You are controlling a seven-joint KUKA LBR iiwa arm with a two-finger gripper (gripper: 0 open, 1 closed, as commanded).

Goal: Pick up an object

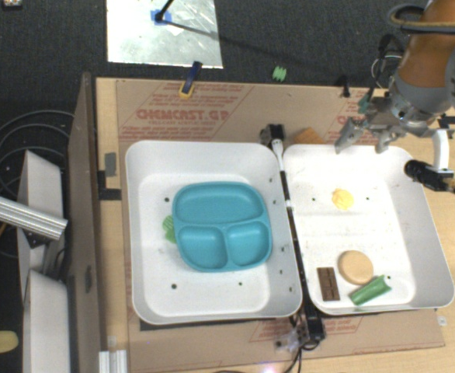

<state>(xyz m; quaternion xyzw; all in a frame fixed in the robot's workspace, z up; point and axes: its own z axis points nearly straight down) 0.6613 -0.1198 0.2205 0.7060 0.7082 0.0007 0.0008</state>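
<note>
Inside the right bin (414, 208) lie four small things: a yellow lump (342, 200) near the middle, and toward the near edge a round tan disc (356, 266), a dark brown bar (328, 284) just left of it, and a green cylinder (369, 290) lying tilted just below the disc. The disc and cylinder look to be touching. Next door, the left bin (146, 208) holds a blue divided tray (220, 225) with a bit of green (168, 227) peeking out at its left side. Above the right bin's far edge hangs the gripper (362, 139), its two fingers spread apart with nothing between them, well apart from the yellow lump.
</note>
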